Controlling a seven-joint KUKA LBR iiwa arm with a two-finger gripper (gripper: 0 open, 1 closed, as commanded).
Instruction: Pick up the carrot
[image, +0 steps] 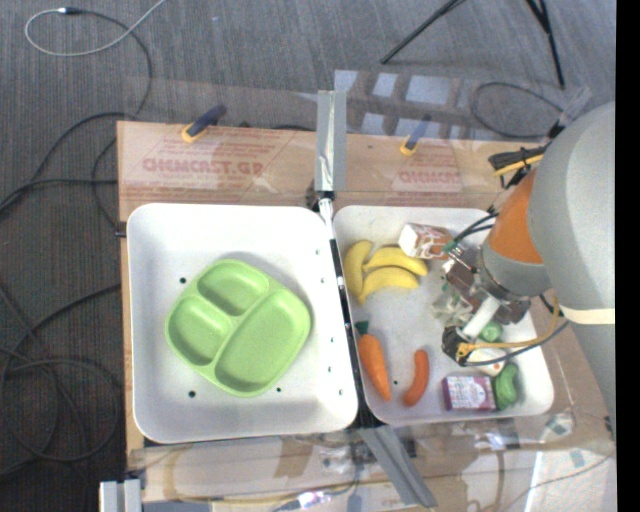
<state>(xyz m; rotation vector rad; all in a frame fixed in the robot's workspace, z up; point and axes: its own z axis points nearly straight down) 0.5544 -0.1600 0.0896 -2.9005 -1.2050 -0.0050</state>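
Carrot (375, 364) lies in right bin (540, 405), near its left wall, below bananas (383, 270). Gripper (462, 335) hovers well to carrot's right, not touching; red sausage (416, 378) lies between. Finger state: cannot tell.

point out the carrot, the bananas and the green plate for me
carrot (375, 366), camera view, middle of its orange body
bananas (383, 270), camera view, where the yellow fruits meet
green plate (238, 326), camera view, the ridge between its compartments

Green plate (238, 326) left; bananas (380, 268), sausage (416, 378) right.
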